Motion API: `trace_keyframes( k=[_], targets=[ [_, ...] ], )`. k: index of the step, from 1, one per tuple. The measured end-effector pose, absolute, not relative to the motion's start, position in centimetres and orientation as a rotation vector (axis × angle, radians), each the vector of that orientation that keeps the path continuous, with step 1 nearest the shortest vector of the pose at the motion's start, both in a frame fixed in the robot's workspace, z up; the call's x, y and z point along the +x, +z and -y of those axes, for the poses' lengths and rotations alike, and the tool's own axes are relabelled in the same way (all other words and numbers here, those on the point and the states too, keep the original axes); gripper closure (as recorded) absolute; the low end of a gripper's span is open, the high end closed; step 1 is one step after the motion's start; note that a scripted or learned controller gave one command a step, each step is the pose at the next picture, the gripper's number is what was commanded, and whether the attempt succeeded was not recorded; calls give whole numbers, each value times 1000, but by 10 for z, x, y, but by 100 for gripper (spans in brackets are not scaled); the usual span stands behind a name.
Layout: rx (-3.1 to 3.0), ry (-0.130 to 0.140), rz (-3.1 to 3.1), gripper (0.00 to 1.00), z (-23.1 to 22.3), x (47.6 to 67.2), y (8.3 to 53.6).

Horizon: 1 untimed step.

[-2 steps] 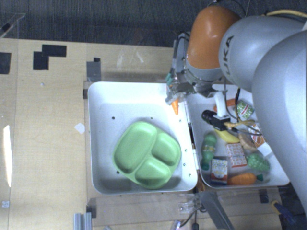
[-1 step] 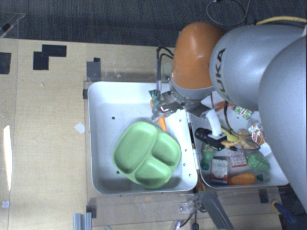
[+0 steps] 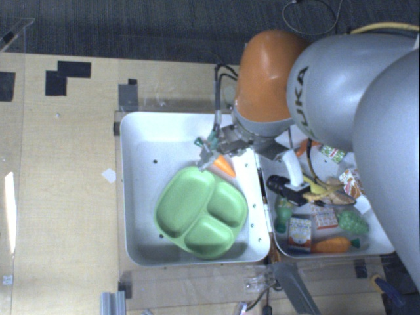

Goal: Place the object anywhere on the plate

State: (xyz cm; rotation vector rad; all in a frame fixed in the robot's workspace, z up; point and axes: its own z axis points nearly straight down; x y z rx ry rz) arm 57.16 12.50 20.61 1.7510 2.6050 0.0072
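The claw is hanging over the left bin at the green plate's far edge; whether its fingers are apart or together cannot be told. The orange object, carrot-like, is lying just beside the claw at the plate's far right rim, its long axis running from upper left to lower right. The right bin is holding assorted items. Both bins are resting on a pale wooden bench; dark flooring is lying beyond.
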Motion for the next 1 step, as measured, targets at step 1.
trace_keyframes(
  k=[1],
  targets=[
    [2176, 3, -2266, 0, -84, 495, 184]
  ],
)
